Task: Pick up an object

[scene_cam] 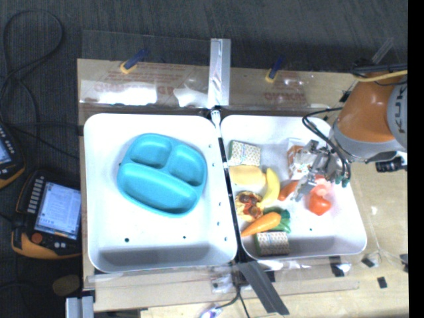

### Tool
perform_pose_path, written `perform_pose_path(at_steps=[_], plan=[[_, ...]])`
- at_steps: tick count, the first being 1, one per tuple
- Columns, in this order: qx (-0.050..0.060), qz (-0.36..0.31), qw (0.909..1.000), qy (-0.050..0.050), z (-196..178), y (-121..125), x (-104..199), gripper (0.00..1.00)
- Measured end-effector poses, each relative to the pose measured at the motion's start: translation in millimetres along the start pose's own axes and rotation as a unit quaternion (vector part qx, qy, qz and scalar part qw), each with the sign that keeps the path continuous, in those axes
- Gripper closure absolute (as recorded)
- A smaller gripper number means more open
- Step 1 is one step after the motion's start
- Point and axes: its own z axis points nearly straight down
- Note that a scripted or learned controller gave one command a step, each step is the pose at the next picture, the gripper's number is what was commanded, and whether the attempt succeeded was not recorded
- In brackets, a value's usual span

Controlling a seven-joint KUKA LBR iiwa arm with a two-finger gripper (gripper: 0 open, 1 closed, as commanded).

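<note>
A red tomato-like toy (319, 202) lies in the right bin (354, 240), near its right wall, beside a small orange-red piece (287, 190). The gripper (317, 175) hangs just above the tomato's upper left edge; whether its jaws are spread or closed cannot be told from here. To the left lie a banana (271, 183), a pale yellow block (244, 175), a checkered packet (244, 153), a carrot (261, 222) and a patterned can (272, 242). The left bin (99, 237) holds a blue divided plate (162, 172), upside down or not I cannot tell.
</note>
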Motion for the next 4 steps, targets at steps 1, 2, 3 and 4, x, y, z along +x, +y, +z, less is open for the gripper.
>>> perform_pose_path(at_steps=[1,2,3,4], plan=[[-0.002,-0.013,0.9998,-0.017,10.1,-15.4,12.9,0.0],[0.001,-0.105,0.9944,0.005,7.8,-3.6,-55.5,0.0],[-0.002,-0.134,0.9909,-0.009,12.2,-18.0,-54.0,0.0],[-0.001,-0.155,0.9878,-0.014,11.0,-32.2,-16.3,0.0]])
